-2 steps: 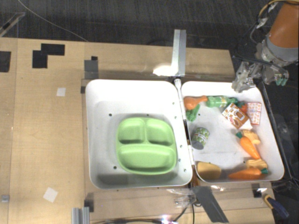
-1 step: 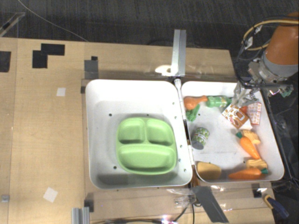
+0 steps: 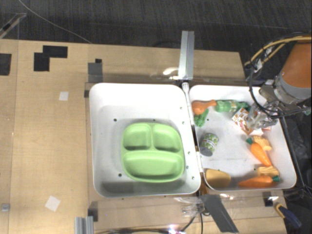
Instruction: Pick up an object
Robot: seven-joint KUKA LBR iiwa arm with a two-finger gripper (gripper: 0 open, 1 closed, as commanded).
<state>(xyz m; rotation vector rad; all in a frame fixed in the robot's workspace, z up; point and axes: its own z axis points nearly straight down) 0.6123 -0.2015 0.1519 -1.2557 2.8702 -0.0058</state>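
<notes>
My gripper [image 3: 254, 122] hangs low in the right bin [image 3: 229, 155], near its right side, under the orange wrist band. Its tips are right at a small red-and-white packet [image 3: 240, 117]. Just below them lies an orange carrot [image 3: 260, 151]. Other pieces in this bin: an orange drumstick-like toy [image 3: 202, 106] at the top left, green toys [image 3: 225, 106] beside it, a small green-patterned can [image 3: 208, 143] in the middle, a tan wedge [image 3: 217, 178] at the bottom left, and another carrot [image 3: 257, 181] along the bottom edge.
The left bin [image 3: 105, 130] holds a green divided plate [image 3: 152, 151]. A metal post [image 3: 187, 55] stands at the back between the two bins. Cables [image 3: 265, 52] loop above the arm at the right.
</notes>
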